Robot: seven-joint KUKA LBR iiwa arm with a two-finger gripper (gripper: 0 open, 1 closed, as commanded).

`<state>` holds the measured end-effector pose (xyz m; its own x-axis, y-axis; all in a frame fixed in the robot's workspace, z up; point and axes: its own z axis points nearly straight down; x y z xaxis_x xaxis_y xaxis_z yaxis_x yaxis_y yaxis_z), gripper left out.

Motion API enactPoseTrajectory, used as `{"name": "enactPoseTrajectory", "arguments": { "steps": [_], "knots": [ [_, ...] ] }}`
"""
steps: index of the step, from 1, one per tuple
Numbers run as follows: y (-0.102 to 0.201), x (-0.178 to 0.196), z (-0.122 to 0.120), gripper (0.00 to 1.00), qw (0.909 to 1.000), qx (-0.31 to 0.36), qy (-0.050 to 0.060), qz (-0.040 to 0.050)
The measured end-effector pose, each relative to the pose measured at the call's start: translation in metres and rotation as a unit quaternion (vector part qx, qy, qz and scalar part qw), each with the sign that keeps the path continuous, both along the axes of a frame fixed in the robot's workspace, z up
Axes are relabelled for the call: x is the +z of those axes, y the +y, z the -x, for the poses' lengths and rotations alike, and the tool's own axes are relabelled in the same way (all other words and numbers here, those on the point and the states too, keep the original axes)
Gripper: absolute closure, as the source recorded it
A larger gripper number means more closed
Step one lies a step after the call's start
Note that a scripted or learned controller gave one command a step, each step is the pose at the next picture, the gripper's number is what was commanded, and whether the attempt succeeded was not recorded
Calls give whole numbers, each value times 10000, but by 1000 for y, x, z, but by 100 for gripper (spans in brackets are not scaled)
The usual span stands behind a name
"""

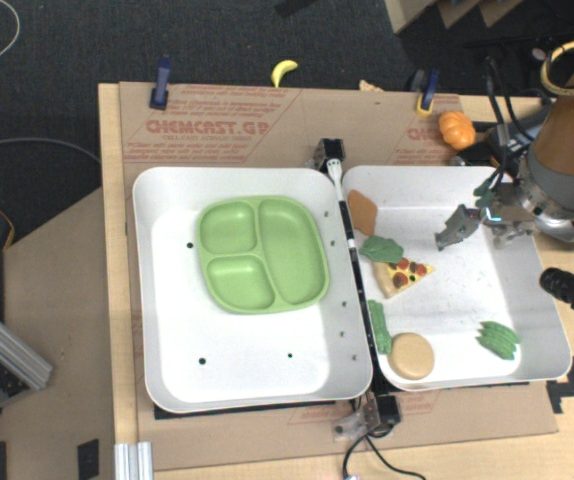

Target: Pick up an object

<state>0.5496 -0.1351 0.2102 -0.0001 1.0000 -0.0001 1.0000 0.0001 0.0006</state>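
My fingers [459,230] hang over the right bin [542,368], near its far edge and toward the right wall, with the arm [567,158] coming in behind them. From this slant I see one dark wedge of them and not the gap, so I cannot tell whether they are spread or drawn together; nothing appears between them, and I would not claim to be carrying anything.

The candidates all lie in that right bin, mostly hugging its left wall: a brown block [363,210] at the far left corner, a green leafy piece [381,249] just beside it, a pizza slice [404,275] touching that leaf's near side, a thin green strip [378,326] along the wall, and a round tan bun [412,356] by the near edge. A second green piece [499,339] sits apart toward the near right corner. The green divided plate [263,254] rests in the left bin [167,368] (flat and wide, a poor target for me).

The risks, as I judge them: leaf and pizza overlap, so a descent there could nudge one aside or pinch both. Anything tight against the left wall may leave no room for one finger, which would strike the rim. The bun could roll out of a closing pinch.
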Motion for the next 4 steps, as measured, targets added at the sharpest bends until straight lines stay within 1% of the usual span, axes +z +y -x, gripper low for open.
{"name": "enactPoseTrajectory", "arguments": {
  "steps": [1, 2, 3, 4],
  "knots": [
    [66, 54, 64, 0, 10000, 31, 5, -21],
    [62, 62, 62, 100, 10000, 1, -1, -4],
    [107, 79, 70, 100, 10000, 27, -14, -6],
    [175, -4, 72, 100, 10000, 32, 54, -14]
  ]
}}
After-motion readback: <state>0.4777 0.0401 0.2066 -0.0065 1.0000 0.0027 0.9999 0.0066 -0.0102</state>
